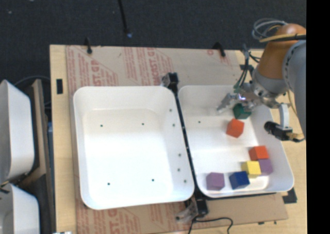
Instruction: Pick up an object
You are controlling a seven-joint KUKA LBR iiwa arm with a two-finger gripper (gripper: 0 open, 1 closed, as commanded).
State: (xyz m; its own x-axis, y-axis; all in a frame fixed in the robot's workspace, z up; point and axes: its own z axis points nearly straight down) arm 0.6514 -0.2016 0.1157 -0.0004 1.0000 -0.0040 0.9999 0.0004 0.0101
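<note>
Orange-red first: taking the orange-red cube (234, 128) as the marker, and seeing it lying on the white floor of the right bin (206, 143), toward that bin's far half. Finding the tool (238, 102) hanging just beyond the cube, over the same bin, at the end of the grey arm (276, 65) reaching in from the cube's right and wearing its orange band above the wrist. Not being able to tell, from this slanting view, whether the tool is standing apart, together, or clamped on anything.

Noticing a dark green object (241, 111) directly under the tool, just beyond the cube and very near it; not being able to tell whether touching the cube or resting on the floor.

Moving nearer the camera from the cube: spotting an orange block (259, 152) to the near right, then a yellow block (253, 168) just past it, with a small purple block (266, 166) pressed against the yellow one's right side. Finding a blue block (238, 179) almost straight nearward of the cube, and a larger purple block (215, 180) just left of the blue one, both close to the near wall.

Seeing the left bin (129, 145) well to the cube's left, sharing a wall line with the right bin, both resting on the pale bench (116, 65).
</note>
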